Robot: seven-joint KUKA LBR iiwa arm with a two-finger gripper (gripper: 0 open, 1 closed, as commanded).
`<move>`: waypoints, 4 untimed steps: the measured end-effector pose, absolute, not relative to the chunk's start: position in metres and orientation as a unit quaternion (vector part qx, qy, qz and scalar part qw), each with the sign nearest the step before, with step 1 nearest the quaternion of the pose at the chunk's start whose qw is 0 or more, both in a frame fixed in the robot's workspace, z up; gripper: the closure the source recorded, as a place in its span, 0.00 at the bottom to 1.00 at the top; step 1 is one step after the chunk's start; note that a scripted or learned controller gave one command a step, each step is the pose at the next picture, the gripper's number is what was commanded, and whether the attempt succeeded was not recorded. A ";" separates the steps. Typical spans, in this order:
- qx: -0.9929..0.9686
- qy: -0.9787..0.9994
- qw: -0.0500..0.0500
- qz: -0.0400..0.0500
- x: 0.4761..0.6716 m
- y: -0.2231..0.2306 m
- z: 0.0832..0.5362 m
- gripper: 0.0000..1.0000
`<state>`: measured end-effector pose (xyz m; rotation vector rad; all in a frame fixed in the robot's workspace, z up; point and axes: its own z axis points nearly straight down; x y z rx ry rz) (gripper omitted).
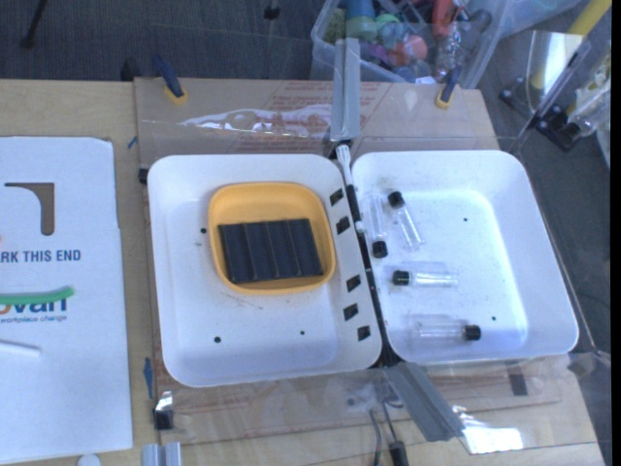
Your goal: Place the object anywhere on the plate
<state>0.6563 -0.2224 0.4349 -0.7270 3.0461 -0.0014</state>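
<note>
A white board [60,289] with print cut off by the frame's left edge is seen on the bench [68,105]. In the left bin [184,348] a yellow plate [267,202] is set near the middle, carrying a dark ribbed block [270,250]. In the right bin [529,260], four clear vials with black caps are gathered toward its left edge: two [405,223] [376,229] near the far corner, one [423,279] midway, one [444,331] by the near edge. Their glass is hard to make out against the white. The gripper's state cannot be told.

Two white bins [175,289], one yellow plate [221,205], four clear vials [405,223] with black caps
</note>
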 end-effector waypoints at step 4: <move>-0.811 0.585 0.002 0.003 0.609 -0.219 0.401 1.00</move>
